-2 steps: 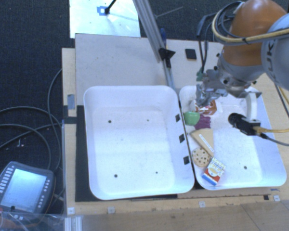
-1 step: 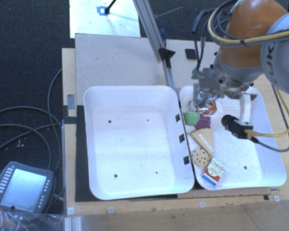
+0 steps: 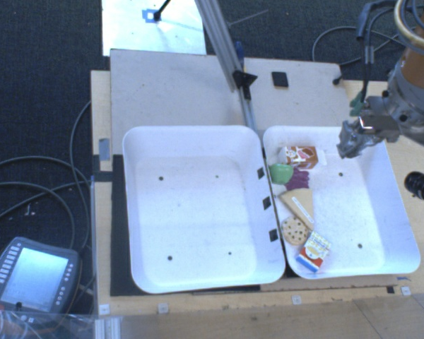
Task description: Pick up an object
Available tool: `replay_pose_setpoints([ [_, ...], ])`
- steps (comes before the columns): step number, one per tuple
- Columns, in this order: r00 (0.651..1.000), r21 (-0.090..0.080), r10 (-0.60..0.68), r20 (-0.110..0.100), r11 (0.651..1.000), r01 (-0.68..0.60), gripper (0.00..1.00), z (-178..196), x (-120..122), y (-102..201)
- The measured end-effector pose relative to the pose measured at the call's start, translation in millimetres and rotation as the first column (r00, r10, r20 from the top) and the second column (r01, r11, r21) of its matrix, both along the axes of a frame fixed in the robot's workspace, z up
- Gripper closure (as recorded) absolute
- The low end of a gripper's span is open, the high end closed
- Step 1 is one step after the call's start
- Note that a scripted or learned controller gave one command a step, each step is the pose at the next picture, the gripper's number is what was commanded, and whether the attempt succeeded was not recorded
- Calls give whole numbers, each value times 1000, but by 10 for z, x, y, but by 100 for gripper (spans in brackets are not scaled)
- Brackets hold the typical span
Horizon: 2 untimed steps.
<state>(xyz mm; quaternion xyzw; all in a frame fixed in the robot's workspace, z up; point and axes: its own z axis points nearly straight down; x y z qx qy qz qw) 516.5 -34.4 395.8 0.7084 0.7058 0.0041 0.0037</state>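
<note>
White plastic forms two shallow bins side by side on a wooden bench. Nearest, along the left edge of the right bin (image 3: pixel 381 210), lie a red, white and blue packet (image 3: pixel 313 251), a round speckled cookie (image 3: pixel 293 229) and a pale wedge (image 3: pixel 301 205). Farther along that edge sit a purple piece (image 3: pixel 298 180), a green piece (image 3: pixel 281 173) and a red and white box (image 3: pixel 301 156). The left bin (image 3: pixel 191 203) is beside it. Farther right, the gripper (image 3: pixel 351 145) hangs over the right bin's far edge, apart from the objects; whether it is spread or closed cannot be told.
</note>
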Motion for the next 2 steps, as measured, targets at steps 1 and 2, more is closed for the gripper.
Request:
replay_pose_setpoints([
  [1, 1000, -1, 8, -13, 1000, -8, 100, -281, 664, 490],
  [2, 1000, -1, 1, -14, 1000, -1, 100, -788, 623, 142],
])
